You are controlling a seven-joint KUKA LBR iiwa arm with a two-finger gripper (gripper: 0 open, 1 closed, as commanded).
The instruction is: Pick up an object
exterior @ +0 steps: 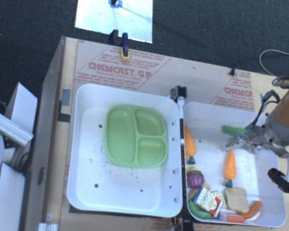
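Gripper [243, 143] over the right bin [275, 175], near its far right part; whether it is open or closed cannot be told. An orange carrot [230, 165] lies just below it. The left bin [85, 130] bears a green divided plate [136, 136].

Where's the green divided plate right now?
The green divided plate lies flat in the left bin, toward its upper right, beside the divider between the bins. The carrot sits just across that divider in the right bin.
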